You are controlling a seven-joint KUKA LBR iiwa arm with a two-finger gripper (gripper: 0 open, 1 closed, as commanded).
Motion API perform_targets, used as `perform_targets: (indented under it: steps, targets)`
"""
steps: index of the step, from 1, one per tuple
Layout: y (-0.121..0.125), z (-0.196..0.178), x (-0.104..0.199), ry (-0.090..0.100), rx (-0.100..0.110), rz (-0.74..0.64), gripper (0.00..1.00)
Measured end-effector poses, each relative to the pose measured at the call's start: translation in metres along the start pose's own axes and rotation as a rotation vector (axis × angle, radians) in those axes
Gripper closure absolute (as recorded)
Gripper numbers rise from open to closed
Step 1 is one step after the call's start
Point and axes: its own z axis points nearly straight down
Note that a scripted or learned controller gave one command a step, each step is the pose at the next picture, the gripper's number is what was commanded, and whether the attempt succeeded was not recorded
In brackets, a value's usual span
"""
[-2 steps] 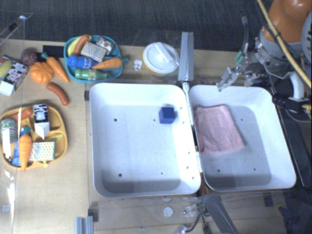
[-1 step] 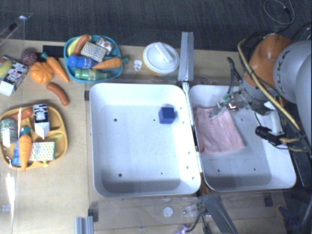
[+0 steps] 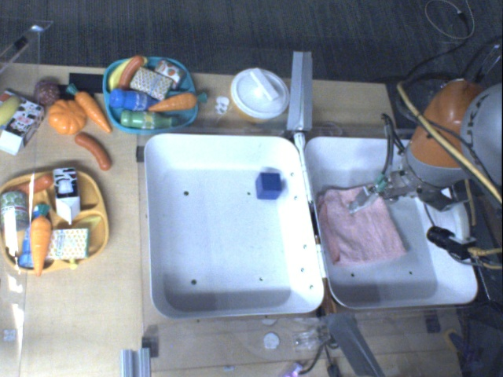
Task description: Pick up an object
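Camera view: looking down at a slant on two white bins lying side by side on a wooden bench.
Arm [image 3: 464,132]: grey with an orange band, reaching in from the right and hanging over the right bin [image 3: 440,281].
Gripper [image 3: 371,198]: sitting low over the upper part of the right bin, its tips pointing left and down toward the cloth.
Jaws: too small and cluttered with cabling to read; I cannot tell how they are standing, and nothing is showing between them.
Pink cloth [image 3: 360,228]: lying crumpled on the floor of the right bin, in its left half, against the wall shared with the other bin. Its upper right corner is lying right at the gripper tips; whether they are touching I cannot tell.
Blue cube [image 3: 269,184]: resting alone in the left bin [image 3: 196,289], in the upper right part of its floor, well apart from the gripper and separated from it by the bin walls.
Bench surroundings: a blue bowl [image 3: 149,94] of toy food sitting behind the left bin, a white lidded container [image 3: 260,93] beside it, a yellow tray [image 3: 94,234] of toy food lying at the far left, loose toy vegetables lying between them.
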Motion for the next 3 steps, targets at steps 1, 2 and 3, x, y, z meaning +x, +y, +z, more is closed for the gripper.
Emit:
perform_targets:
  steps: [1, 2, 3]
  targets:
    - [0.036, 0.001, -0.043, 0.0, 0.0, -0.056, 0.0]
    - [0.057, -0.026, -0.013, 0.003, 0.005, -0.205, 0.0]
    - [0.012, -0.001, -0.027, -0.003, -0.004, -0.224, 0.0]
